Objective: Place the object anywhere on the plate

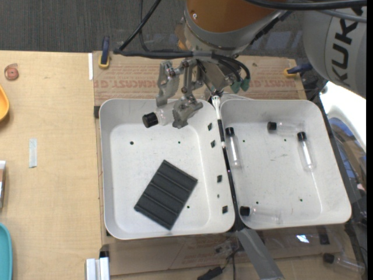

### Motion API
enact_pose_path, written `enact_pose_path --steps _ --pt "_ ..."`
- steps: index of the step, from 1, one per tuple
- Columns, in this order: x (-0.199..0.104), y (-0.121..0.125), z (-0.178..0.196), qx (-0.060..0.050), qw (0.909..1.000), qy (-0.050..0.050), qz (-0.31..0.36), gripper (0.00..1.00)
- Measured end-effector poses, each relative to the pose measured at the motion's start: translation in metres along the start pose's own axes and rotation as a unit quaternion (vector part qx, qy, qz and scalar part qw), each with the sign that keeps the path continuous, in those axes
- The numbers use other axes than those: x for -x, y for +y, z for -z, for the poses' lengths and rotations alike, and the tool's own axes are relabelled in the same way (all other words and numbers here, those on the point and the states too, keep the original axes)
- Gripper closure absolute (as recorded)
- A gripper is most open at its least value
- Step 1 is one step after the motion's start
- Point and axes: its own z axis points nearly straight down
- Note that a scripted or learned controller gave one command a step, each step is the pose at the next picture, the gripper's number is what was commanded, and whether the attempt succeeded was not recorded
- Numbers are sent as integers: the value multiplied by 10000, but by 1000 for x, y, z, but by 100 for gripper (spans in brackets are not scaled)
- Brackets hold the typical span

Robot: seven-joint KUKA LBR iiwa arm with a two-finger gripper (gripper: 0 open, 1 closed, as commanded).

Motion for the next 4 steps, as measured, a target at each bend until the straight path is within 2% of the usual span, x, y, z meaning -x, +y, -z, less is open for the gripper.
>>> enact_pose_path --steps 1,2,3,4 --pt "78 -28 -1 -4 9848 -2 -1738 100" --pt "20 3 0 -2 9987 1 -509 100" --pt "114 -46 -17 3 9937 -11 1120 100" --pt "64 -39 0 4 9679 -9 2512 100"
